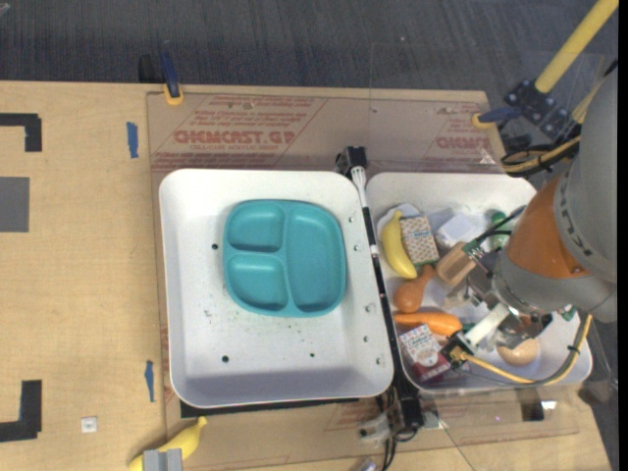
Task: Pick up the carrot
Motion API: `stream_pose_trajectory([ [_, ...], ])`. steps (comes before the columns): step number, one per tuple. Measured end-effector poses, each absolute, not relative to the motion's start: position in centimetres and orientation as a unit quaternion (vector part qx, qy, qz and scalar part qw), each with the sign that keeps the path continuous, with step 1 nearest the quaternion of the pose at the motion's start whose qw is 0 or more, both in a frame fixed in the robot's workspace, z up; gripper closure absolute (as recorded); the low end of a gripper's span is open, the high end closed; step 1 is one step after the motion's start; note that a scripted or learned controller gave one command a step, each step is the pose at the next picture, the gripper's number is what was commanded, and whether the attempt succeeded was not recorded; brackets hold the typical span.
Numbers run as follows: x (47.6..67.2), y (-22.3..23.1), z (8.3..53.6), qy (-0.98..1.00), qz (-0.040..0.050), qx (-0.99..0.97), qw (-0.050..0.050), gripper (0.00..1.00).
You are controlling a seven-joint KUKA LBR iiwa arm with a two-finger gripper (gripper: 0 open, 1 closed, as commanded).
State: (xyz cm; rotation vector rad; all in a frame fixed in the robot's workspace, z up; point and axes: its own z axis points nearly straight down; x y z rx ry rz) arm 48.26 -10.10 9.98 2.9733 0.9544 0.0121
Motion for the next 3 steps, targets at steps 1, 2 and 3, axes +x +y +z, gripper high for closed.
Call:
stream_pose_trajectory([
  [1,48.3,-10.3,8.9,0.102,0.0057,0.995,0.007,0.00],
  [2,48.2,-9.8,8.9,0.131,0.0031,0.991,0.005,0.00],
  [3,55.2,-10.3,8.8,0.101,-0.0005,0.995,0.001,0.00],
])
